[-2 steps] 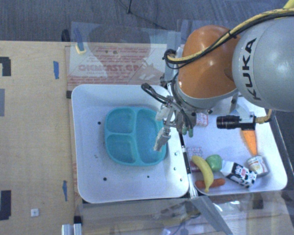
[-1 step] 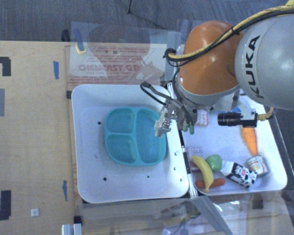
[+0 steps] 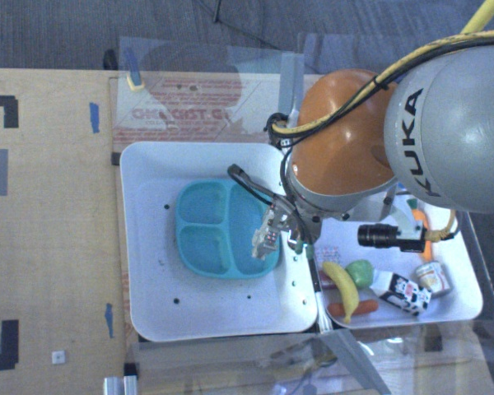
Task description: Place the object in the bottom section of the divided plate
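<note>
Over the desk (image 3: 49, 220), the grey and orange arm (image 3: 354, 138) reaches in from the right above 2 white bins. The left bin (image 3: 148, 303) holds the teal divided plate (image 3: 206, 233), with 3 sections. The right bin (image 3: 469, 299) holds a banana (image 3: 342, 282), a green fruit (image 3: 361, 271) and a small carton (image 3: 407, 295). The fingers (image 3: 272, 239) hang over the plate's right-hand section; whether they are wide, narrow or holding anything, I cannot tell.

Teal divided plate (image 3: 216, 239) — three sections, flat in the left white bin (image 3: 148, 303).
</note>
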